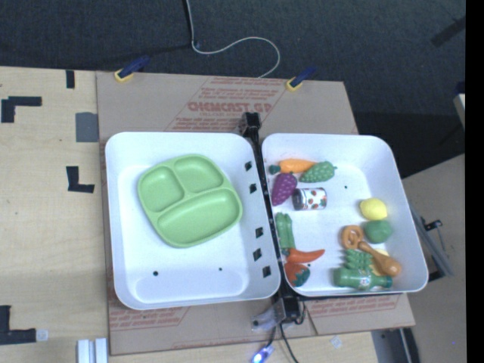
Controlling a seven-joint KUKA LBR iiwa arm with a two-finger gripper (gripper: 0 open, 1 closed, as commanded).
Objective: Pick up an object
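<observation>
Illumination was even and diffuse from above. The white bins (121,203) reflected brightly without harsh glare, and the green tray (190,200) cast only a faint shadow. The far floor lay dim. Focus was soft throughout, blurring small toy details.

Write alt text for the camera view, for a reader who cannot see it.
Two shallow white bins sit side by side on a bench: the left bin holds a green divided plate, and the right bin holds small toy foods, including a purple grape bunch, a yellow lemon and a small can.
</observation>
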